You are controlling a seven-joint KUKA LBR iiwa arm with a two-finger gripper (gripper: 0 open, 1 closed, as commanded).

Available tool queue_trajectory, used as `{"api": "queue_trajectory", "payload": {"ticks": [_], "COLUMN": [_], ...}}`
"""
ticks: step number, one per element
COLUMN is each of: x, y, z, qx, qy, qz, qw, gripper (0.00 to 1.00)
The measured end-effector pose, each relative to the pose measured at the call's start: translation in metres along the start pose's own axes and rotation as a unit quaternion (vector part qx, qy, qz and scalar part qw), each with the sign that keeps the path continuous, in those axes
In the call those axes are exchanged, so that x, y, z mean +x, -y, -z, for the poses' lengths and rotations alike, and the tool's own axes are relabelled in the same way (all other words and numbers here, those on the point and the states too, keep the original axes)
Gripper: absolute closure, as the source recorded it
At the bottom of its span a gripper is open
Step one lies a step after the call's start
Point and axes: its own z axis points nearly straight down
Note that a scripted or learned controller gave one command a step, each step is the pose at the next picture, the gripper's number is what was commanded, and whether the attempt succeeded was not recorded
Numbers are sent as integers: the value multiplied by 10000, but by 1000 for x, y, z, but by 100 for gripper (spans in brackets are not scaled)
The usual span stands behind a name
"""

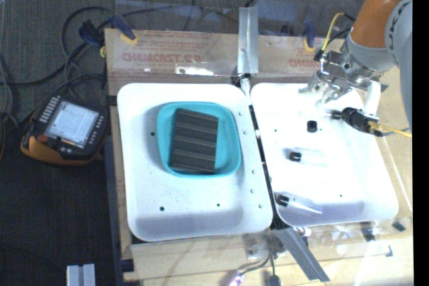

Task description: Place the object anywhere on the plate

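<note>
- Over the right bin's [375,204] far corner, the gripper [326,92] is hovering; can't tell its state.
- Inside the left bin [141,211], a dark ridged block [194,140] is lying on the teal plate [231,137].

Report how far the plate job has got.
Done, by the look of it: the dark ribbed block lies flat on the teal plate in the left bin, inside the plate's rim. In hand: nothing visible; the gripper is over the far edge of the right bin, away from the plate. Left: probably nothing beyond the arm pulling clear.
</note>
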Motion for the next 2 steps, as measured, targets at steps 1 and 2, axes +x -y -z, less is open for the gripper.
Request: {"api": "queue_trajectory", "payload": {"ticks": [1, 2], "x": [0, -12], "y": [0, 51], "z": [0, -11], "qx": [-3, 10], "qy": [0, -26], "qz": [0, -810], "qw": [10000, 9967], "gripper": [0, 0]}}
